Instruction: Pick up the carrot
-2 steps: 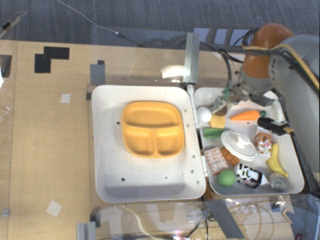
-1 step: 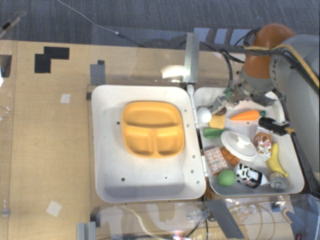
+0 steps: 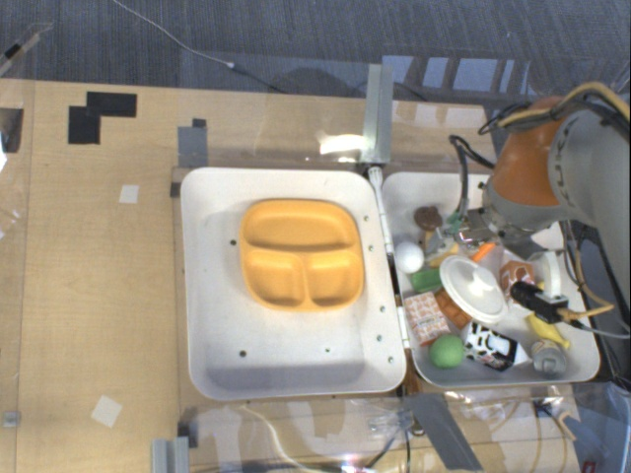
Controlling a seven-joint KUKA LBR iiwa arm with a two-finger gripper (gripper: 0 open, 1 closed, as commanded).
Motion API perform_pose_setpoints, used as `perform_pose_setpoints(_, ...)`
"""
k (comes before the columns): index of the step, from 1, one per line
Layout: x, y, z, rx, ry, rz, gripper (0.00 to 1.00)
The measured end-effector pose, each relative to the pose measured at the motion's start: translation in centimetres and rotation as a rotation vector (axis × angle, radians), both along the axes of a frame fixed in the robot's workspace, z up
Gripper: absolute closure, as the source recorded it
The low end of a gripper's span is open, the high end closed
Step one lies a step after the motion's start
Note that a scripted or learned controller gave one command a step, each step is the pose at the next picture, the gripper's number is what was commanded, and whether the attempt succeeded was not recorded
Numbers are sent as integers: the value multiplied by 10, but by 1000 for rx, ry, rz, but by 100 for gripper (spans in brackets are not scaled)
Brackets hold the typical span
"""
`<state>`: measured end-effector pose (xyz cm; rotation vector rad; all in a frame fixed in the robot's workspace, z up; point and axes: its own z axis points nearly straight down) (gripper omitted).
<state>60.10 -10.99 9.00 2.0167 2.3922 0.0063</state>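
The shallow white left bin (image 3: 197, 294) has lots of open room around the yellow plastic tray with three hollows (image 3: 301, 254) in its middle. The shallow white right bin (image 3: 584, 363) is packed tight, and things lie close to its walls. The grey arm with the orange band (image 3: 527, 170) covers the bin's far right corner and hides most of the gripper (image 3: 473, 233), so I cannot tell if it is spread or pinching. The small orange carrot (image 3: 483, 252) peeks out just beside the gripper, partly under the round white lid (image 3: 473, 289). A white ball (image 3: 408, 258) and a green ball (image 3: 447, 351) lie near the left wall.
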Motion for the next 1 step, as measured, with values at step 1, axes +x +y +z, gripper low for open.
perform_pose_setpoints(1, 4, 1, 14, -2, -12, 4, 100)
